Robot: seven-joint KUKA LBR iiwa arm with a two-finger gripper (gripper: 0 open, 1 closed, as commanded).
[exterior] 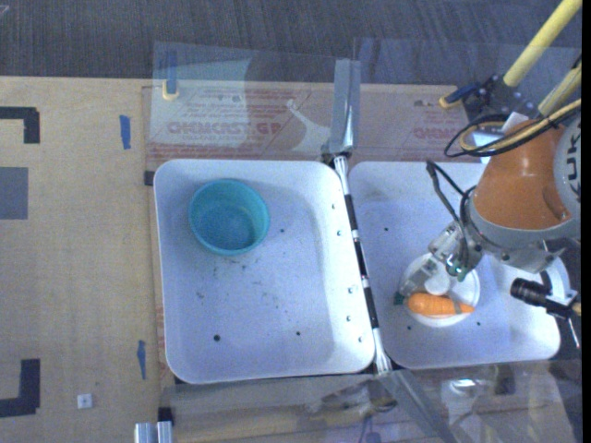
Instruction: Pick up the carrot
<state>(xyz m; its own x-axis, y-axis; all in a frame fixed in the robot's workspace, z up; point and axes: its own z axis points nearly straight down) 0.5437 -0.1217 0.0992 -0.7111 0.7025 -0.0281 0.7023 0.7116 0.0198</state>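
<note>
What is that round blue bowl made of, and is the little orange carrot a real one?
The round teal-blue bowl looks like matte plastic: one even colour, smooth thick rim, no shine. The small orange carrot is probably a plastic toy, judging by its uniform bright colour and smooth skin, though the view is too small to be sure.

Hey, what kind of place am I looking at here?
Probably a robotics lab test bench: a grey and orange arm reaches over two shallow white bins, with a toy-like carrot and teal bowl as grasping props.
</note>
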